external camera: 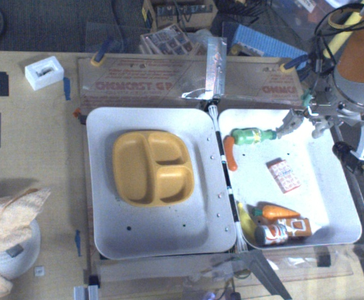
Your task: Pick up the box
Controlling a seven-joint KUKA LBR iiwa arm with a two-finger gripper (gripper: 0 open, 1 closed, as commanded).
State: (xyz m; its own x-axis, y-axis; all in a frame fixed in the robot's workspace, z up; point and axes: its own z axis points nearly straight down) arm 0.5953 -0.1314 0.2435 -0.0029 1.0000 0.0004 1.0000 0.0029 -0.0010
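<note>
The box (pixel 284 174) is small, flat and reddish with a fine pattern, and lies in the middle of the right bin (pixel 332 186). My gripper (pixel 303 127) hangs over the far part of that bin, up and to the right of the box and apart from it. Its two fingers are spread open with nothing between them. The left fingertip (pixel 288 125) is close to the cap end of a green bottle (pixel 252 135).
A slim orange piece (pixel 231 153) lies along the right bin's left wall. At its near edge are a carrot (pixel 278 212), an orange-labelled bottle (pixel 285 230) and a yellow item (pixel 247 222). The left bin (pixel 107 230) holds a yellow divided tray (pixel 152 167).
</note>
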